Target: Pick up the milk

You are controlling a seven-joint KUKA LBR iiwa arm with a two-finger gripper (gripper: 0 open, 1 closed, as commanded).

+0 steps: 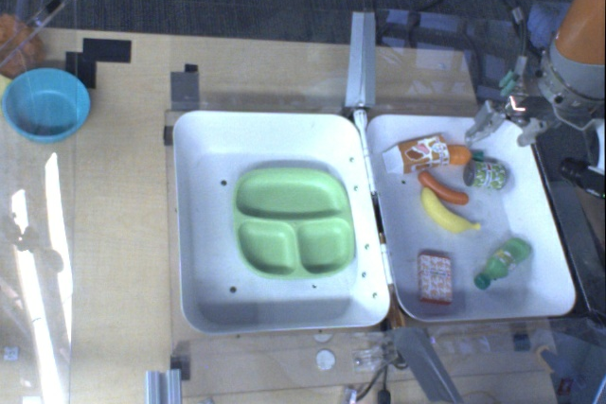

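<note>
The milk [420, 151] is a white and orange carton lying on its side in the back of the right bin [554, 293]. My gripper [504, 126] hangs over the bin's back right corner, to the right of the carton and apart from it. It is open, its two fingers spread wide with nothing between them. An orange carrot-like piece [457, 154] lies against the carton's right end.
Also in the right bin are a green can [487, 174], a red sausage [444, 187], a banana [449, 214], a green bottle [502, 262] and a small red box [436, 277]. The left bin [199, 298] holds a green divided tray [293, 219]. A blue bowl [46, 104] sits far left.
</note>
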